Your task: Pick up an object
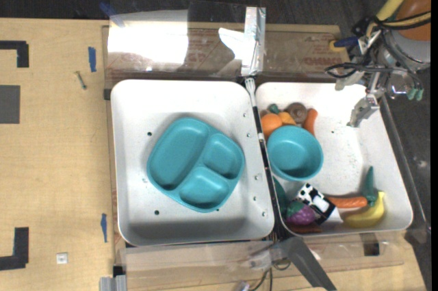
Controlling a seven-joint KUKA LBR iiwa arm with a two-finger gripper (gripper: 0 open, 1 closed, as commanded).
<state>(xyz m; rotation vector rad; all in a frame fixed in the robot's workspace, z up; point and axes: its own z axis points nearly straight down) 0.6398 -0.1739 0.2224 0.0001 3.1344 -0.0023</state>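
Wooden bench and dark floor framed two white bins set side by side. At the upper right corner of the right bin, the claw hung above bare white floor, its thin fingers pointing down; whether they were spread or pressed together could not be told, and nothing showed between them.

Outward from there, toward the bin's left wall, sat a blue bowl, with an orange fruit, a brown lump and a small carrot crowded just behind it. Along the near edge lay a banana, a second carrot, a black-and-white toy and a purple grape bunch, all packed close. The left bin held a blue divided plate.

By my reading, the pick had not begun; the arm was at the approach stage. The next move would call for choosing one target, perhaps the banana at the edge of the pile, then travelling over it and descending with fingers apart.
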